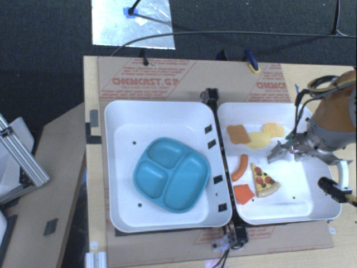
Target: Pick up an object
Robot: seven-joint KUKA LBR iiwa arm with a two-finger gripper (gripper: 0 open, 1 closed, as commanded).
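bins: 2 | blue plate: 1 | toy food pieces: 6

Even, fairly bright overhead light — white bins slightly washed out, soft faint shadows under the blue divided plate. Strong glare on the foil sheet far left. Overall soft focus, low resolution — carpet dark, grainy.

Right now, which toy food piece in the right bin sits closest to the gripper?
The pale yellow piece, just left of the gripper. The pizza slice lies lower, and the sausage, toast and orange square sit further left.
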